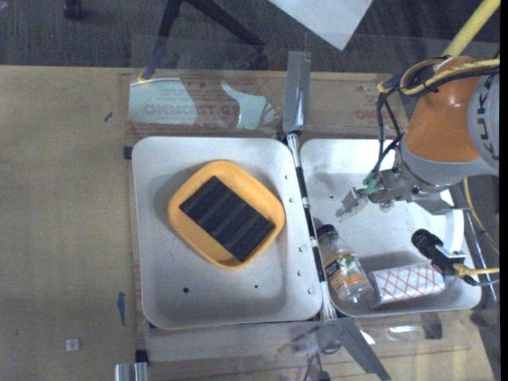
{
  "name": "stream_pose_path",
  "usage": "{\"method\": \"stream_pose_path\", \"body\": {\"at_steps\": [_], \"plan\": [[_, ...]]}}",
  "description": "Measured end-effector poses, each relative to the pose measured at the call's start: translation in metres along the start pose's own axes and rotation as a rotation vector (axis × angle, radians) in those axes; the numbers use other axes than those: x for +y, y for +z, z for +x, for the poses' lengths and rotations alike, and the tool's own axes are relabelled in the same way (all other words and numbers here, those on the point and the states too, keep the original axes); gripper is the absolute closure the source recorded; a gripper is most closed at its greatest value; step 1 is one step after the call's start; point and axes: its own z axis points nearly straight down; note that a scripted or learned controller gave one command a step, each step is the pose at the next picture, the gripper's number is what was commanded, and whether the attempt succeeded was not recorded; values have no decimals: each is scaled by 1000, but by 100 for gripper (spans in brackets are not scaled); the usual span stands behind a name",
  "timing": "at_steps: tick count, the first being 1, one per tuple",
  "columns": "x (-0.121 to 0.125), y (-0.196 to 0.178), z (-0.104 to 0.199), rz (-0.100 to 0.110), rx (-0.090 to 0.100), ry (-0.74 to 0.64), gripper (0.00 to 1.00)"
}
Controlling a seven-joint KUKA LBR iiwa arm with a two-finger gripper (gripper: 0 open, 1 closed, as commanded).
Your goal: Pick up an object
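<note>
Gripper over the right bin, bottle and packet lying at the near edge

Nearest, in the right bin (341, 165), a clear bottle (348, 270) with a black cap and orange label lies on its side in the near left corner. Its base end is just beside a white packet (409, 282) with red cross-hatching, which lies along the near wall. Farther in, the gripper (353, 201) hangs above bare bin floor, pointing left and apart from the bottle; whether it is released or clenched cannot be told. The arm (444, 121) reaches in from the right. In the left bin (159, 292), a yellow dish (238, 177) holding a black ribbed panel (228, 217) sits near the middle. Beyond the bench are a chair base (198, 6) and a white sheet (317, 2).
</note>
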Motion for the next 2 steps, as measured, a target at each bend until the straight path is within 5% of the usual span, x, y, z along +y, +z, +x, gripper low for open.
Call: {"method": "stream_pose_path", "body": {"at_steps": [1,2], "plan": [[-29,10,33,3,2,56,0],[-51,78,-31,-3,0,-11,0]]}}
